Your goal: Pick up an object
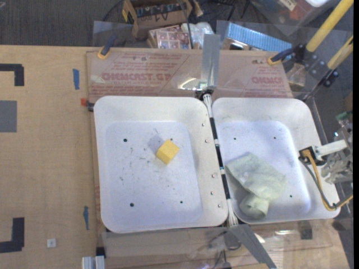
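1. Wooden bench [45, 150]: bare board with black corner marks and bits of blue tape, the area farthest from the gripper.
2. Cardboard sheet [146, 74]: brown with red print, lying flat behind both bins, up and away from the gripper.
3. Left bin [112, 108]: shallow, white, with rounded corners and a scuffed, speckled floor. It was the bin farther from the gripper, touching the other bin along one side.
4. Yellow block [167, 151]: small, cube-like and plain bright yellow, set at an angle to the bin walls. It lay alone near the middle of the left bin's floor, well apart from the gripper, with the whole right bin between them.
5. Right bin [291, 108]: the same make as the left, and the bin nearer the gripper.
6. Pale green wad [258, 181]: soft, crumpled and whitish-green, with one end rolled up. It lay on the right bin's floor towards the near corner by the shared wall, closer to the gripper than the block but apart from it.
7. Gripper [336, 170]: a grey and white assembly at the right bin's outer rim, with a yellow cable [320, 184] looped beside it. It held nothing that could be seen, and whether it was open or closed could not be told.
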`<state>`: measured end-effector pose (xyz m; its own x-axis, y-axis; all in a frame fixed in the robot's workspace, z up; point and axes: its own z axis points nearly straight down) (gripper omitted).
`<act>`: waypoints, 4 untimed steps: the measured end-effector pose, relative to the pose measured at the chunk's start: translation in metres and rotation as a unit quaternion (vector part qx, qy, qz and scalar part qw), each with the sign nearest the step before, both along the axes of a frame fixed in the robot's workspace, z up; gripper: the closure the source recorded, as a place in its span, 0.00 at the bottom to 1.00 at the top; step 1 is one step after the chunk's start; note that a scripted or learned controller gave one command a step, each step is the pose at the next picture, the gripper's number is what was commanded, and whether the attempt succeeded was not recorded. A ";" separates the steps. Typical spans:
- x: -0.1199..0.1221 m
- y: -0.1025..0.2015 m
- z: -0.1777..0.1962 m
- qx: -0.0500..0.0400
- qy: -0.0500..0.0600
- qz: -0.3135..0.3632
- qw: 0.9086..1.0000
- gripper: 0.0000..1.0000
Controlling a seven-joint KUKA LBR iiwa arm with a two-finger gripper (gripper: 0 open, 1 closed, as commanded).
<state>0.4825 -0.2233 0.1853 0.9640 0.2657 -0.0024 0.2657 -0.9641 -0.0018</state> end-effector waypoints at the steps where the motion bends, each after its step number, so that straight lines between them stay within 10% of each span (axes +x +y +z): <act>1: -0.004 0.037 -0.056 0.001 0.001 -0.013 1.000 1.00; 2: -0.002 0.000 0.112 0.000 -0.001 0.018 1.000 1.00; 3: -0.002 0.000 0.199 -0.001 -0.001 -0.033 0.999 1.00; 4: -0.003 0.090 0.164 0.001 0.001 0.069 0.998 1.00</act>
